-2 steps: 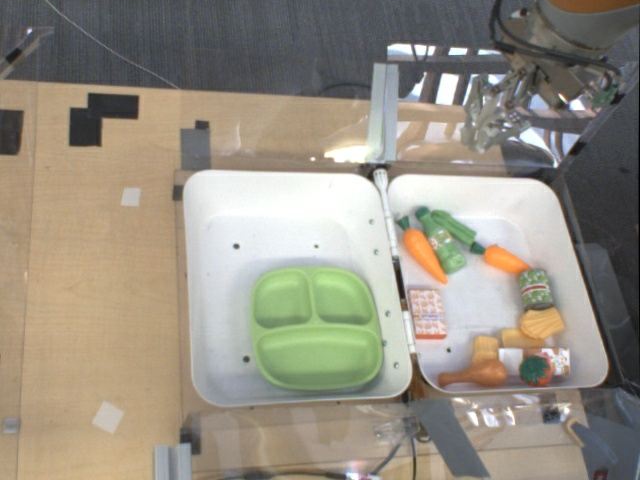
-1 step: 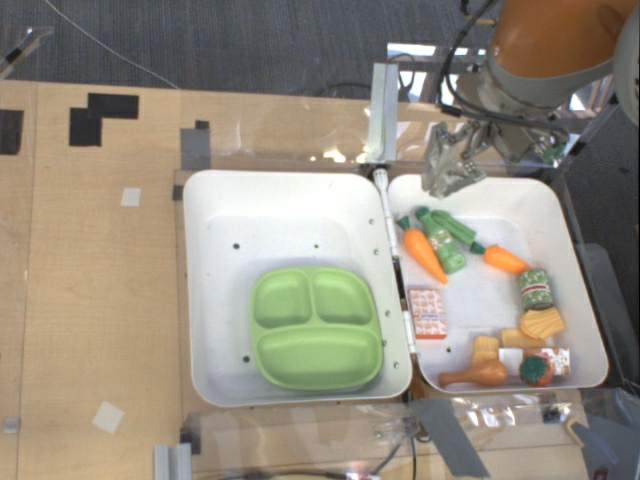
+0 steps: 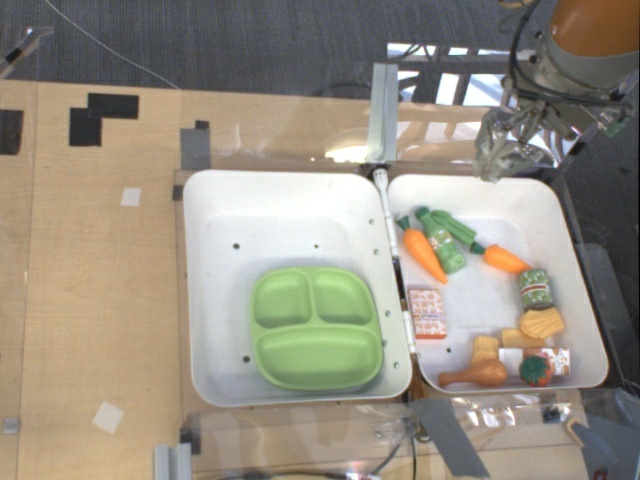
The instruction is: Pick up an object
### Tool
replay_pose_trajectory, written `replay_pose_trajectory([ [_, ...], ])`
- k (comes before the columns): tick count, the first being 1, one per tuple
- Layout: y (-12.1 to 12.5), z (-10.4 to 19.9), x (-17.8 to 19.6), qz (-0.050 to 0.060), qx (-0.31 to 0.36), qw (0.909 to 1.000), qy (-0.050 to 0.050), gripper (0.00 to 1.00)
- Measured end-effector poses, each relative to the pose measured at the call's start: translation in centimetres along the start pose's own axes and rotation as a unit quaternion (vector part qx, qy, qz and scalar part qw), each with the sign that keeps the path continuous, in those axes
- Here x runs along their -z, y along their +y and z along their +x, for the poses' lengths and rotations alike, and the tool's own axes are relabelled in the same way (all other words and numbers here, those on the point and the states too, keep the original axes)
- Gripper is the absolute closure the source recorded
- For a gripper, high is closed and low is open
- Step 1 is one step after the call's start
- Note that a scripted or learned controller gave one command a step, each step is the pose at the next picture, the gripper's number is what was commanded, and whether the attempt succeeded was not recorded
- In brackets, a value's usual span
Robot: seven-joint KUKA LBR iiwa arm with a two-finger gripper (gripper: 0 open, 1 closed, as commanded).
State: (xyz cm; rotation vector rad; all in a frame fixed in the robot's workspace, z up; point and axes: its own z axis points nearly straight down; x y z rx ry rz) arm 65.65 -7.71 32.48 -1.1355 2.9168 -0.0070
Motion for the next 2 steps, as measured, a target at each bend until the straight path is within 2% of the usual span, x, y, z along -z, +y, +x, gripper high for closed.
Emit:
replay_pose_trajectory([
  [1, 0.4, -2.3, 4.3, 0.000, -0.054, 0.9985, -0.001, 1.00],
  [2, 6.2, -4.9, 2.1, -0.002, -0.102, 0.9948, 0.000, 1.00],
])
